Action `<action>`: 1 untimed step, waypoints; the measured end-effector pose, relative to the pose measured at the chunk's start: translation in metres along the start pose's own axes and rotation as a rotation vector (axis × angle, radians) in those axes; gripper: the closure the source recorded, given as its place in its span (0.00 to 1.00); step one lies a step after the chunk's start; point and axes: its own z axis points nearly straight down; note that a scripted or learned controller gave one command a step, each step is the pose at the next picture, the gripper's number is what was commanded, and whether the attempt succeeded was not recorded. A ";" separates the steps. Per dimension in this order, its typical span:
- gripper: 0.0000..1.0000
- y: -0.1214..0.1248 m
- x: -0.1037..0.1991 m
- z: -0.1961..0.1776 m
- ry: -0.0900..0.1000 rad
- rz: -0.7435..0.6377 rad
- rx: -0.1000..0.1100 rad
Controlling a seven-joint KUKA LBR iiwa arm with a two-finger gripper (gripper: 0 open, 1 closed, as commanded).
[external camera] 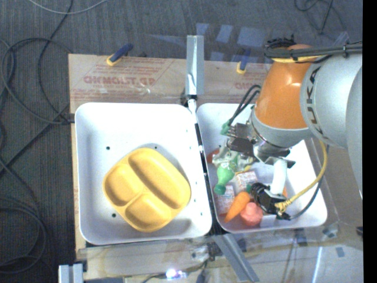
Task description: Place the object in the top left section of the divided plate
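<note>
A yellow divided plate lies tilted in the left bin, its sections bare. The arm's orange-banded wrist hangs over the right bin. My gripper points down among the pile of items at that bin's left side. Beneath and beside it lie a green bottle-shaped toy, an orange carrot and a pink-red piece. The wrist hides the gripper's tips, and I see nothing clearly held.
Pale packets and other small items crowd the right bin's left half. A metal divider runs between the bins at the back. The left bin has white floor around the plate.
</note>
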 end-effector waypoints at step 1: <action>1.00 0.033 -0.182 -0.056 -0.002 0.003 -0.003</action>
